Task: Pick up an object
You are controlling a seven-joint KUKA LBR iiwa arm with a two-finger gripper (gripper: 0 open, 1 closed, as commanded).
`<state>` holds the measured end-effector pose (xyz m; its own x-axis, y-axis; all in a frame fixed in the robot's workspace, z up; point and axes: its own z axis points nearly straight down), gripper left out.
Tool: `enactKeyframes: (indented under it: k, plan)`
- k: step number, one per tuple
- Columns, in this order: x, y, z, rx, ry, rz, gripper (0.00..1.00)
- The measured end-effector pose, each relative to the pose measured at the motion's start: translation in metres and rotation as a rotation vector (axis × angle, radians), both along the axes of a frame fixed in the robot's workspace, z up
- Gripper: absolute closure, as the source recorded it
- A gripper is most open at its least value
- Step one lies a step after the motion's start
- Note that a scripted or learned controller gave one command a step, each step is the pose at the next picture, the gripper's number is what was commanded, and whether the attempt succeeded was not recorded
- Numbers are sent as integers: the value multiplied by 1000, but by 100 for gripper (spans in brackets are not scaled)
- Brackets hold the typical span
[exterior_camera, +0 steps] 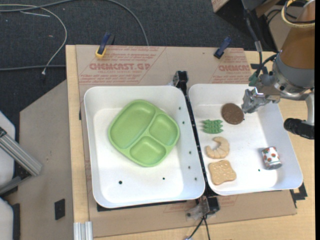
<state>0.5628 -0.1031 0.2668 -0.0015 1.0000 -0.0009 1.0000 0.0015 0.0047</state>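
Evidently the end effector [250, 103] hangs just at two o'clock of the brown cookie [232, 113], probably lining up a grasp; apart or together, I cannot tell.

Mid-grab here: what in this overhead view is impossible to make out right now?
1. Camera view: the gripper covers the right edge of the brown cookie, so whether they touch is hidden.
2. Camera view: the small can is too small for its label to be read.
3. Camera view: the green item is too small and blurred to identify.
4. Camera view: the arm is cut off by the picture's right edge.
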Motion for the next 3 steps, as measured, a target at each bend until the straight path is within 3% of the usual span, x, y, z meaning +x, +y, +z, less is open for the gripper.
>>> enactKeyframes:
  k: [3]
  plan:
    - [48,166,-42,4,3,6,100]
